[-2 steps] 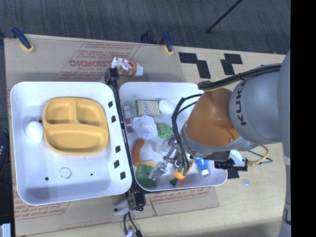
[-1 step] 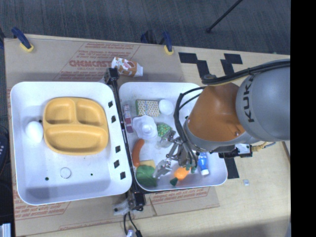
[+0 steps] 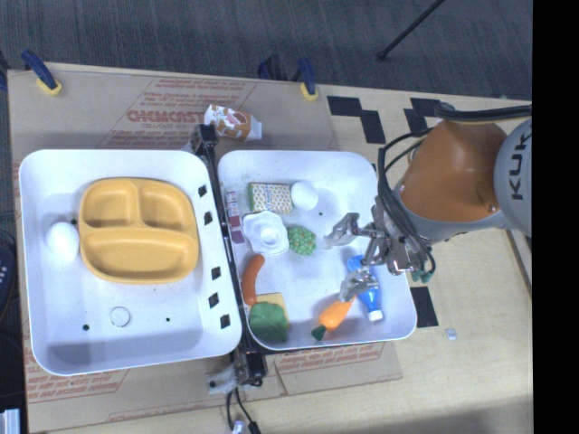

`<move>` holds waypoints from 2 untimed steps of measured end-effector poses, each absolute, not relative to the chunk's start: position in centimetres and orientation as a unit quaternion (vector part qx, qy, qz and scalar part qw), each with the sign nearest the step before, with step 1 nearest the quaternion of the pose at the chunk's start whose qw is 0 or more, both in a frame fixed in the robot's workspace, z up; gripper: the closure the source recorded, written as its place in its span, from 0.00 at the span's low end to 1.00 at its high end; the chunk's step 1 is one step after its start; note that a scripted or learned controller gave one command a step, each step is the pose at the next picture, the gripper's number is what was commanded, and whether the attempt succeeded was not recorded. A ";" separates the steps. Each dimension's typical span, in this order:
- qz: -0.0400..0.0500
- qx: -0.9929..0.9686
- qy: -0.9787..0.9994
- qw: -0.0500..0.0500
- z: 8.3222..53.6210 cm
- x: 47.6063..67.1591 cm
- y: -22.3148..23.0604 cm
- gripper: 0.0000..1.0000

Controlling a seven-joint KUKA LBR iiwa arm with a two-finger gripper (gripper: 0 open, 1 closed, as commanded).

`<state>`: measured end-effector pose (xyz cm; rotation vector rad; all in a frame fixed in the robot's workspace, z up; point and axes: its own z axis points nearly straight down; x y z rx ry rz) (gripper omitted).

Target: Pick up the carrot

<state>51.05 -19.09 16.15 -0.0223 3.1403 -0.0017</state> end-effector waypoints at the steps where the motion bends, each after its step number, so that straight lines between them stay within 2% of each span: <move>1: 0.001 -0.040 0.999 -0.001 13.4 47.7 -13.3 0.00; 2: 0.000 -0.247 0.969 0.000 9.1 49.9 -13.3 0.00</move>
